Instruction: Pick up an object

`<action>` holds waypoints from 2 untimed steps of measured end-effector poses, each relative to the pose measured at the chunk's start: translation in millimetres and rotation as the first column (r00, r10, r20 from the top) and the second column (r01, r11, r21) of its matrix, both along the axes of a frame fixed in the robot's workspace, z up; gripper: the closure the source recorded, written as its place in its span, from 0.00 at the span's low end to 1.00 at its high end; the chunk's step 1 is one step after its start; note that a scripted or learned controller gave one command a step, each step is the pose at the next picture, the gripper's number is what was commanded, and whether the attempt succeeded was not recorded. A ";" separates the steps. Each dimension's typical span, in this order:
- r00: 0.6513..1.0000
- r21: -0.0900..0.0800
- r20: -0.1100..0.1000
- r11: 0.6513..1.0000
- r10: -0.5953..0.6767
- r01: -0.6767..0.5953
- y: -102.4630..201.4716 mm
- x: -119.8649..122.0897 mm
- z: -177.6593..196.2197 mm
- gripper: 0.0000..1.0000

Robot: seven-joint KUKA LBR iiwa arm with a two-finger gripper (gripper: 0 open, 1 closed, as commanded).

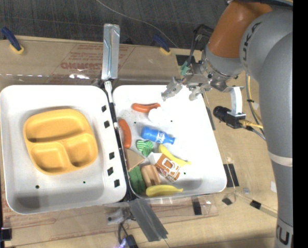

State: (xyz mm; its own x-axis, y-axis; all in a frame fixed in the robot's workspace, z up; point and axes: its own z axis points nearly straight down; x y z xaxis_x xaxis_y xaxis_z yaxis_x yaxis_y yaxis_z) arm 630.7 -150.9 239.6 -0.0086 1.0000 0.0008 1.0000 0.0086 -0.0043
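Beside the blue bottle (158,136): sausages (145,107), bananas (164,190), green toy (145,147).

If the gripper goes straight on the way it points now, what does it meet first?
The gripper points down-left into the right bin. It would probably meet the sausage first, or bare bin floor beside it; depth is unclear.

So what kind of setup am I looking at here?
Probably a lab bench for robot grasping trials: two white bins clamped side by side, toy food such as a hot dog and blue bottle, and the gripper above.
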 end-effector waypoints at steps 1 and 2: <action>0.961 -0.001 -0.006 0.961 -0.276 0.276 45.5 -0.9 -101.2 0.00; 0.967 -0.001 -0.002 0.967 -0.256 0.256 38.2 -58.3 -148.8 0.00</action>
State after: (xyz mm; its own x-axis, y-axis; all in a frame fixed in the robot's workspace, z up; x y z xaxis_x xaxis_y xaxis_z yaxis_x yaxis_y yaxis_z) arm 572.4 -112.8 90.8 0.2474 0.9689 -0.0001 0.9689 -0.2474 -0.0058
